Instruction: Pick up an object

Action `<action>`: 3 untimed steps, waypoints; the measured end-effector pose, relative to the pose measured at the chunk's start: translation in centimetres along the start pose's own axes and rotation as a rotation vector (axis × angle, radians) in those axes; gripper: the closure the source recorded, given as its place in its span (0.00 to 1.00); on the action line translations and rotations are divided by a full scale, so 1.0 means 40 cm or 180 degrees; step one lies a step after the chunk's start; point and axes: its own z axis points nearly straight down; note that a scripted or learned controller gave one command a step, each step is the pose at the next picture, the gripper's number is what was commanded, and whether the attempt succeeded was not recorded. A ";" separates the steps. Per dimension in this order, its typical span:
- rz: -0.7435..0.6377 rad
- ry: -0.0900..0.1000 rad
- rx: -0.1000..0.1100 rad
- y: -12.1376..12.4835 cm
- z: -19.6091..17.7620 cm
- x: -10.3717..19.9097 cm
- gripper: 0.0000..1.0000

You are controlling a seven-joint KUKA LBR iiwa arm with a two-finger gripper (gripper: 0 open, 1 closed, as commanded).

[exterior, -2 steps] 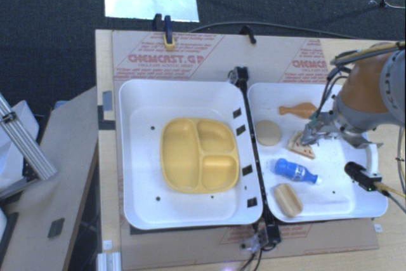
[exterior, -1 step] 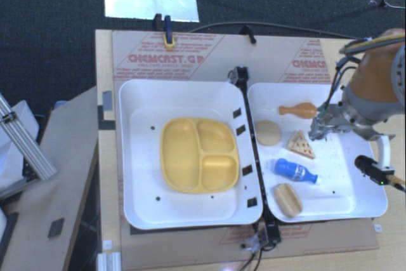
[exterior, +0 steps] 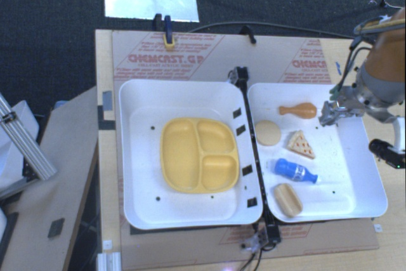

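"CHEMCAST GP" in red, protective sheet [exterior: 166,55]

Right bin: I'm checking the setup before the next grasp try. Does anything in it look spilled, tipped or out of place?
Nothing stands out. The drumstick, round cookie, pizza slice, blue bottle and hot dog lie apart on the right bin floor. The bottle lies on its side, unspilled.

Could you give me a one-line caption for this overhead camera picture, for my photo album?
Robot arm's pincer hovers near a toy drumstick in the right bin; a yellow tray sits in the left bin.
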 end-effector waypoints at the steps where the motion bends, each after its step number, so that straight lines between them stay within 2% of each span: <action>1: -0.0005 0.0002 0.0003 0.010 -0.113 0.012 1.00; 2: -0.0015 0.0010 0.0021 -0.004 -0.088 0.142 1.00; 3: -0.0022 0.0014 0.0019 0.005 -0.088 0.303 1.00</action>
